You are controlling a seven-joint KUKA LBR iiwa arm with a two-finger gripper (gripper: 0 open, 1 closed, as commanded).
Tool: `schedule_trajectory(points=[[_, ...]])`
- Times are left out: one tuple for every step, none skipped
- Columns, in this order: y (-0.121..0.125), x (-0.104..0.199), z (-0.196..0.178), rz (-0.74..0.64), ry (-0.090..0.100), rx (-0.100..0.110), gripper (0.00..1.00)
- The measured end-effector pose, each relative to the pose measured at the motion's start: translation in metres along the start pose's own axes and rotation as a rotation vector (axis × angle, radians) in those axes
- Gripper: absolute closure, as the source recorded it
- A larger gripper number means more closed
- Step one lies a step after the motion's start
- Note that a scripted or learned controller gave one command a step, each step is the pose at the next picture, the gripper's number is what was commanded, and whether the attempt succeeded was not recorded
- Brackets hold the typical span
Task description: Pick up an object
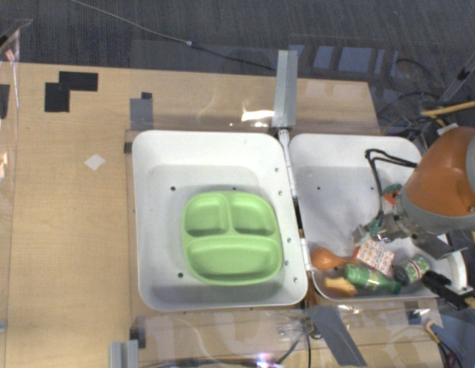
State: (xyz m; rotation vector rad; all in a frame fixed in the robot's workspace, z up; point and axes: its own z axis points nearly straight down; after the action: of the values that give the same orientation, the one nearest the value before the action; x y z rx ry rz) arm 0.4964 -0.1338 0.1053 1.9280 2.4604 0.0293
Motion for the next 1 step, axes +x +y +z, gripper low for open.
schedule_trajectory(points=[[0.0328,0.0151,-0.0880,0.100,-0.002,0.019,1.00]])
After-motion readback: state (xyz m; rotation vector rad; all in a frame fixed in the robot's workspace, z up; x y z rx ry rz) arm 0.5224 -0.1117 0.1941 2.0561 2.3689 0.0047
